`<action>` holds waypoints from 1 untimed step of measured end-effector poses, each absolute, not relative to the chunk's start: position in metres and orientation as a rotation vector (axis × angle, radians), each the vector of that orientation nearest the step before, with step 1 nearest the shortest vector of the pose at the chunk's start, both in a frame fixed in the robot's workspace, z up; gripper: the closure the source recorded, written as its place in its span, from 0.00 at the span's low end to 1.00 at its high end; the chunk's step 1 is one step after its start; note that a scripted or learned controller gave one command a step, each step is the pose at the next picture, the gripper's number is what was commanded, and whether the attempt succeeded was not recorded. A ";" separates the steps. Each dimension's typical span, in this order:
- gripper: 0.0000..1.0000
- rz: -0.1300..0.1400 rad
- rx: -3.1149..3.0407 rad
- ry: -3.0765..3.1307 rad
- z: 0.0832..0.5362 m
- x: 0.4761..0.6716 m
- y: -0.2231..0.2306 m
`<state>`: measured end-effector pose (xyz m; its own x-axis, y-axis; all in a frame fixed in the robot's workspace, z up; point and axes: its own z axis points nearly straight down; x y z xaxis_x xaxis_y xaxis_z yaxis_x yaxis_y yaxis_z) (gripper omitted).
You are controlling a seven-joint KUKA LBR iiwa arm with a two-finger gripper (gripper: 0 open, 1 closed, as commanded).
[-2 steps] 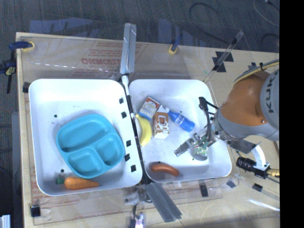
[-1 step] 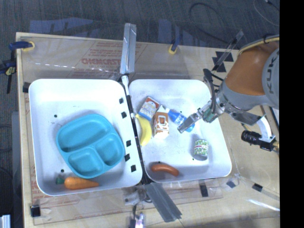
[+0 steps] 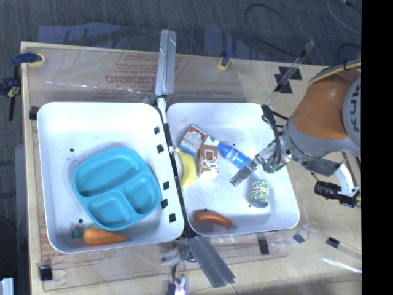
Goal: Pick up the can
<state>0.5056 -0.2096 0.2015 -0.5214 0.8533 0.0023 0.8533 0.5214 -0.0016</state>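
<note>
The can (image 3: 260, 192), short with a green and white label, stands in the right bin (image 3: 284, 214) near its right wall. My gripper (image 3: 247, 172) hangs just above and to the left of the can, pointing down-left. It does not hold the can. The gripper sits close to the lower end of a blue bottle (image 3: 233, 155). The grey arm with its orange band (image 3: 325, 106) reaches in from the right over the bin's rim.
The right bin also holds a banana (image 3: 187, 168), two small cartons (image 3: 191, 140) (image 3: 209, 160) and a sausage (image 3: 212, 219) at the front. In the left bin (image 3: 55, 121) lie a blue divided tray (image 3: 116, 189) and a carrot (image 3: 104, 237).
</note>
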 end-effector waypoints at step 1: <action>0.00 0.000 -1.404 -2.809 0.091 0.484 -0.210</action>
<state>0.4836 -0.2097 0.0913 -0.6003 0.7998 0.0015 0.7998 0.6003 -0.0005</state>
